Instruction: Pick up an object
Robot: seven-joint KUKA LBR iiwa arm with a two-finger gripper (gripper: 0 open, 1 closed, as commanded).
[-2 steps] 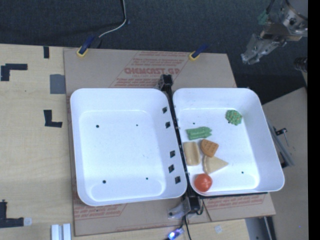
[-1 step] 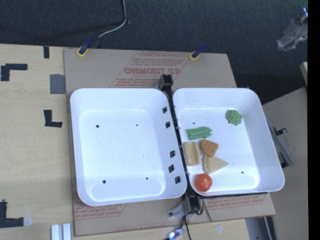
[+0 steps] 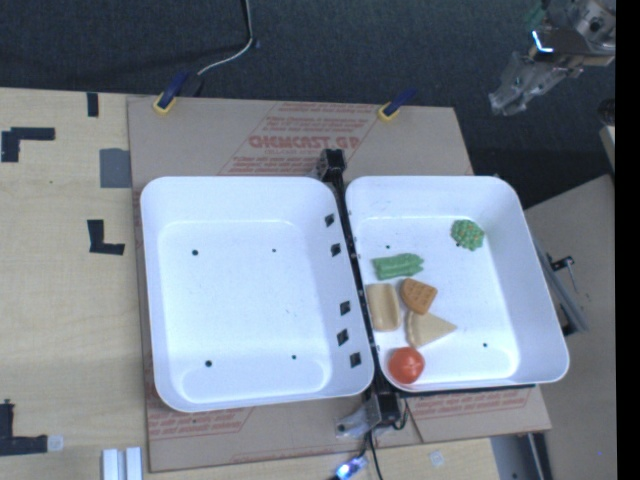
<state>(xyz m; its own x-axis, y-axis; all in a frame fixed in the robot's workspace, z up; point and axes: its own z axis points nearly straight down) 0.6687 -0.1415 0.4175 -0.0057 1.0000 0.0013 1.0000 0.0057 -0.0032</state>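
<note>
Even, soft overhead light, faint shadows, white bins bright but unglared, whole frame slightly soft

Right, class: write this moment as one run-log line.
gripper: raised beyond right bin, holding nothing seen | right bin: broccoli, pickle, bread, cracker, wedge, tomato | pick: not started

place: robotics lab | evidence: taped bench, clamped board, cable, white bins
</note>
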